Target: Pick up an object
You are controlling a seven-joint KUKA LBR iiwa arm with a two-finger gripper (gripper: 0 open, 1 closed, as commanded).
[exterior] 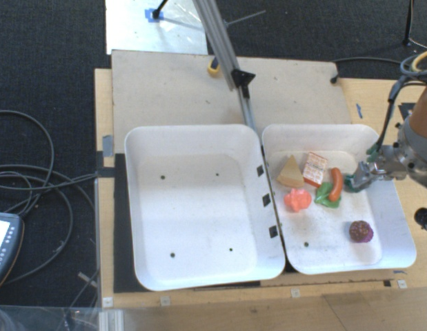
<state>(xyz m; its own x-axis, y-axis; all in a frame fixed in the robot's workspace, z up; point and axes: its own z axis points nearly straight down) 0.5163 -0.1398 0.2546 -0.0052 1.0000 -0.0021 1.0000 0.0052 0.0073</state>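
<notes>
- Five small things lie in the right bin (399,250), at the right of the frame: a tan wedge (290,173), a small red-and-white carton (314,168), a pink lump (297,199), an orange sausage-like piece (335,184) resting on a green piece (327,198), and a dark purple ball (361,231) apart from the rest, lower right.
- The left bin (141,150) sits just beside it on the tabletop (172,81).
- We see the tool (358,179) low over the right bin's right side, reaching in from the right edge of the frame, its tip close to the orange and green pieces; whether it touches them we cannot tell.
- Whether the tool is released or clenched, we cannot tell; nothing is plainly grasped.
- We judge all these things to be light toy foods, probably stiff plastic with smooth, somewhat slippery skins.
- The orange piece looks the nearest candidate; we would take it across its narrow middle, since its rounded ends may squirt out.
- The ball could roll away under a glancing touch.
</notes>
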